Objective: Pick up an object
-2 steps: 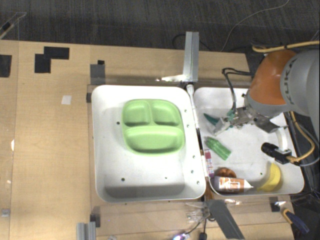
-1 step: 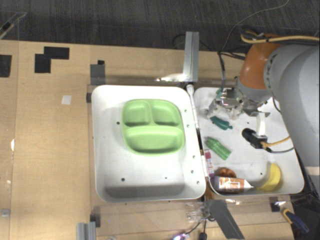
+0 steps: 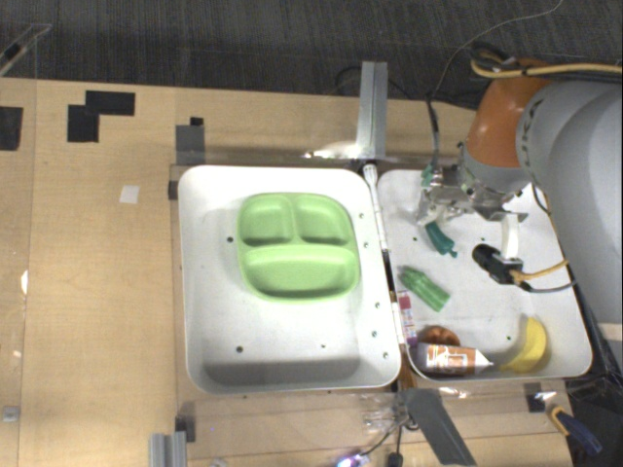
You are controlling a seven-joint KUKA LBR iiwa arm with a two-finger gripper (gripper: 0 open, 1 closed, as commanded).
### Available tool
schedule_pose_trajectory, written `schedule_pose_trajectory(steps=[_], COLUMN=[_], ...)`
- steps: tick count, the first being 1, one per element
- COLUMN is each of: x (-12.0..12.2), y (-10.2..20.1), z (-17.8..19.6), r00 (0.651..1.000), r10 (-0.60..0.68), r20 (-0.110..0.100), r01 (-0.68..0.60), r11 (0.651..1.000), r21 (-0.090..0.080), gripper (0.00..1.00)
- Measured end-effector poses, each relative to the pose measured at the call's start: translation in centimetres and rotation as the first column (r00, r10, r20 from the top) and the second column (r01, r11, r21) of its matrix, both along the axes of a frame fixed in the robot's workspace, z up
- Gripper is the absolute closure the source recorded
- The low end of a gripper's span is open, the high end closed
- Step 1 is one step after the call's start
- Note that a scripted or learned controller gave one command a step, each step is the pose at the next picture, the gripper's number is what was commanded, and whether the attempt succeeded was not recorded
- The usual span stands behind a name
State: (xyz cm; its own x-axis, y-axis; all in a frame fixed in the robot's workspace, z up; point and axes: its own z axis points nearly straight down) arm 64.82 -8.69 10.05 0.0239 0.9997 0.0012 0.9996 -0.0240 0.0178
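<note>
Gripper (image 3: 435, 217): low in right bin's (image 3: 560, 261) far left part, tips at a teal marker (image 3: 441, 238); open or closed, cannot tell.
Teal marker: one, short, dark teal, slanted on bin floor.
Right bin, others: one green bottle (image 3: 425, 288), one banana (image 3: 528, 346), one brown packet (image 3: 448, 355).
Left bin (image 3: 209, 280): one green divided plate (image 3: 296, 244), three compartments.

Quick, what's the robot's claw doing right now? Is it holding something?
Gripper: low in the right bin, at a teal object; open or closed cannot be told.
</note>
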Motion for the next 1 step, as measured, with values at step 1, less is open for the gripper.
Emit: schedule_pose_trajectory(steps=[1], x=[-0.48], y=[6.24], z=[8.38], r00=[1.000], r10=[0.000], r20=[-0.015], r01=[0.000], r11=[1.000], r21=[0.000], gripper=[1.00])
